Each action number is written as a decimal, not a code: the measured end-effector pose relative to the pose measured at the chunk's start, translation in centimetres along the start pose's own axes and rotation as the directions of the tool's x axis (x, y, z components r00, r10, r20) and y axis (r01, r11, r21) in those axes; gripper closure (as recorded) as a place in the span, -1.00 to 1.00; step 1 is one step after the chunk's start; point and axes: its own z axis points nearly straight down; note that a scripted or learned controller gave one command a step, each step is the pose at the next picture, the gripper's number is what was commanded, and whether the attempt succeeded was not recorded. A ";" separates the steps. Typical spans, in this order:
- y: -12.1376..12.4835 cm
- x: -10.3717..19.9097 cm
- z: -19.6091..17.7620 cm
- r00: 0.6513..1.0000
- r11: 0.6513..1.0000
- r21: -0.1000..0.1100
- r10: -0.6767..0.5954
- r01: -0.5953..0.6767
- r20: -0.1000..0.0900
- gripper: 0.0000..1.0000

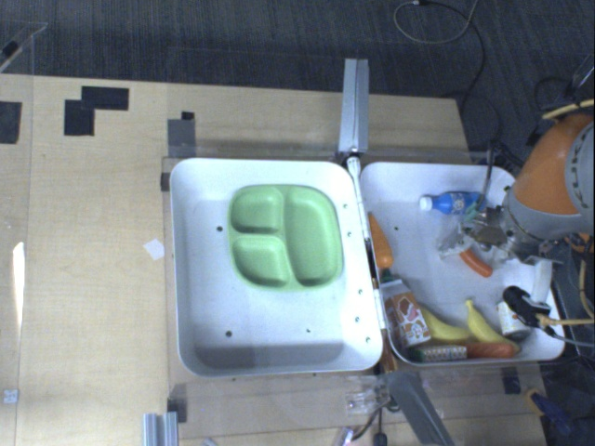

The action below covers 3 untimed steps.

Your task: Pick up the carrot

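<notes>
The carrot [378, 242] is a slim orange piece with a dark end. It lies lengthwise against the left wall of the right bin [418, 179]. My gripper [472, 237] hangs low over the middle right of that bin, well to the right of the carrot and apart from it. A short orange-red piece [476, 265] lies on the bin floor just below the gripper. I cannot see anything held in the gripper.
A clear water bottle with a blue label [450, 202] lies just behind the gripper. Two bananas [446, 327], a small printed box [403, 312] and a red item [489, 349] crowd the bin's front edge. The left bin [200, 249] holds a green divided plate [284, 235].
</notes>
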 end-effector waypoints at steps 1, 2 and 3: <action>0.3 0.3 -1.2 1.000 1.000 -0.007 -0.004 0.004 -0.003 1.00; 0.6 3.2 0.0 0.992 0.992 -0.001 -0.124 0.124 0.002 1.00; -0.3 -0.4 -13.2 0.988 0.988 0.001 -0.155 0.155 0.002 1.00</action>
